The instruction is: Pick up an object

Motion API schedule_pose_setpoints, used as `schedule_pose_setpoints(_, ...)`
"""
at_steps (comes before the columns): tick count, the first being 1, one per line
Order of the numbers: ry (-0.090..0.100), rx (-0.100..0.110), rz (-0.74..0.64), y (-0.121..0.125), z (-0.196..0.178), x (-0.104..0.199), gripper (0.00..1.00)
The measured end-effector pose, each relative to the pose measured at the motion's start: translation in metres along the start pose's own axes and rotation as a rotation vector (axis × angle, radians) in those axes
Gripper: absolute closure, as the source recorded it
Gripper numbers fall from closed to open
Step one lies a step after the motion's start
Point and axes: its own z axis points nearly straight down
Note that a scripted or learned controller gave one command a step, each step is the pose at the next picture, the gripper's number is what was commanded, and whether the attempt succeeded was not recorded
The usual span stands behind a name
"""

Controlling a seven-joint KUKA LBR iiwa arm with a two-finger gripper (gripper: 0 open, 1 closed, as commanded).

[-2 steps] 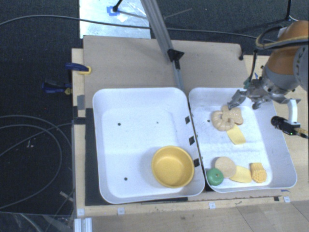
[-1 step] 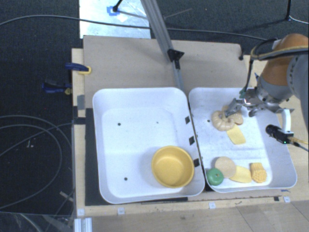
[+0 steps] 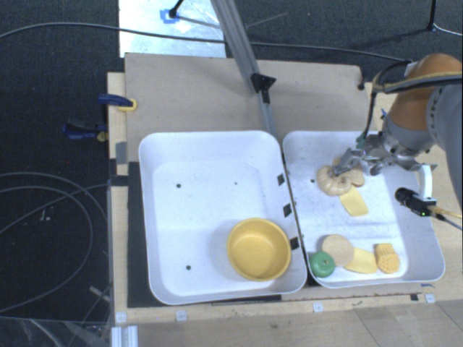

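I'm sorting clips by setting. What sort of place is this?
Probably a robotics lab test bench, not a kitchen: two white bins sit on a board with clamps at its edge, loose cables lie on dark carpet, and the gripper works over toy food, like the pale pumpkin-shaped piece.

Yellow bowl (image 3: 259, 248) in left bin (image 3: 163, 194), gripper (image 3: 346, 166) touching beige pastry (image 3: 334, 182)
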Motion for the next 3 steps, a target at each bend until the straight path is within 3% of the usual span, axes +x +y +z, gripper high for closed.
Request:
schedule_pose_setpoints(1, -0.001, -0.008, -0.003, 0.003, -0.014, 0.000, 1.00)
schedule_pose_setpoints(3, 0.000, -0.002, -0.002, 0.002, -0.131, 0.001, 1.00)
